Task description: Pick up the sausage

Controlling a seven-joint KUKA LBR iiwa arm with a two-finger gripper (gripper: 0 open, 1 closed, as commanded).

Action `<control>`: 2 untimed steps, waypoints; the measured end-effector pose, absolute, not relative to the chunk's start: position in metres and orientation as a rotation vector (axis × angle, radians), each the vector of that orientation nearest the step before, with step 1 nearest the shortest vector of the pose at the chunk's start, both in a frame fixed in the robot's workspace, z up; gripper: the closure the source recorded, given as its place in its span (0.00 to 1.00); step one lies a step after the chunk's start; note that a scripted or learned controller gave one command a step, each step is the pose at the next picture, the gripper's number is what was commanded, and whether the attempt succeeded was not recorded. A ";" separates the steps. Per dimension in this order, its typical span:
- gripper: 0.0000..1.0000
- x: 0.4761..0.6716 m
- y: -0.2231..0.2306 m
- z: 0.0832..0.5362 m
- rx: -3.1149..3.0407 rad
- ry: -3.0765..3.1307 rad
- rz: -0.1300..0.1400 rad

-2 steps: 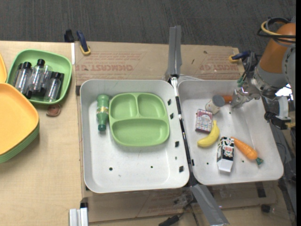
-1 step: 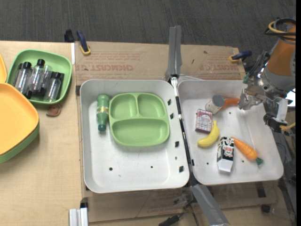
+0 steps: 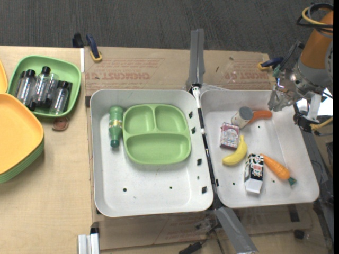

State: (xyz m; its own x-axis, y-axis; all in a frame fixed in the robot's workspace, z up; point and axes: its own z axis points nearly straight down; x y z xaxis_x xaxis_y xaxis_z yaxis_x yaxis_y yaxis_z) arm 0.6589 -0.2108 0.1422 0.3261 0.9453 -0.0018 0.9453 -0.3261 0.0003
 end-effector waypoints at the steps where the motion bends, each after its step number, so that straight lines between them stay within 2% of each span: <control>1: 1.00 0.652 -0.211 0.171 2.733 1.548 -0.003; 2: 1.00 0.658 -0.213 0.091 2.991 0.964 -0.006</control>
